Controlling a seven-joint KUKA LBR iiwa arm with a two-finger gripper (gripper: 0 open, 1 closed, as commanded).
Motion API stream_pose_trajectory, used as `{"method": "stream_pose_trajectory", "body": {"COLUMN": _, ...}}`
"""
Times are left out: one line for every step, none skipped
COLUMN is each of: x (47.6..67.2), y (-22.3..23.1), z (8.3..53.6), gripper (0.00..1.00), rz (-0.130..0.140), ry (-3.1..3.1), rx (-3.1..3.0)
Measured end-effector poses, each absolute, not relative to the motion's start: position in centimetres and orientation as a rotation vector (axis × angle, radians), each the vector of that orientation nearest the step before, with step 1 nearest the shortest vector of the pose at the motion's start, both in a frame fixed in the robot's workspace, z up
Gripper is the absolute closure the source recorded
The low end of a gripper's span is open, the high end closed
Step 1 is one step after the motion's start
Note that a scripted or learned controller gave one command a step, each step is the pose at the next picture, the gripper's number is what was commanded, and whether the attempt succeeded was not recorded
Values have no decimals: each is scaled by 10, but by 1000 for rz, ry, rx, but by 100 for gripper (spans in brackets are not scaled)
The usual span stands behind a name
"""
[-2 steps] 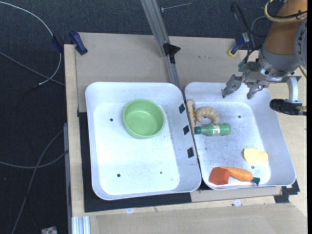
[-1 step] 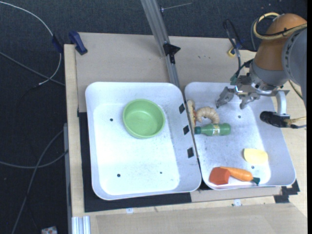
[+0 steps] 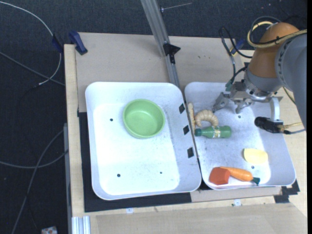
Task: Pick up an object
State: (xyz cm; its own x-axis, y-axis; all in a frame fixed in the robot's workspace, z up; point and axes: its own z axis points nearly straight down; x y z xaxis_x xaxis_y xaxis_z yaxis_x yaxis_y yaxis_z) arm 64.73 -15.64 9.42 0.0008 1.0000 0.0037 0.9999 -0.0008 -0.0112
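Your gripper [image 3: 237,100] hovers at the back of the right bin [image 3: 285,145]; whether it is released or clenched, you cannot tell. Just in front lie a tan croissant [image 3: 205,117] and a green bottle [image 3: 213,132], touching. The bottle looks light, rigid and slick; take it across its middle. The wrist hides what is under the claw.

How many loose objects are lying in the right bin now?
5: croissant and green bottle by the divider, yellow piece mid-right, red piece and carrot at the near edge.
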Motion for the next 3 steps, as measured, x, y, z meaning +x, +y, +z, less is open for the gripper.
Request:
{"method": "stream_pose_trajectory", "body": {"x": 649, "y": -156, "z": 110, "gripper": 100, "rz": 1, "ry": -2217, "rx": -2218}}
{"method": "stream_pose_trajectory", "body": {"x": 649, "y": -161, "z": 177, "gripper": 100, "rz": -10, "ry": -2226, "rx": -2229}}
{"method": "stream_pose_trajectory", "body": {"x": 655, "y": -161, "z": 246, "gripper": 100, "rz": -12, "ry": -2228, "rx": -2227}}
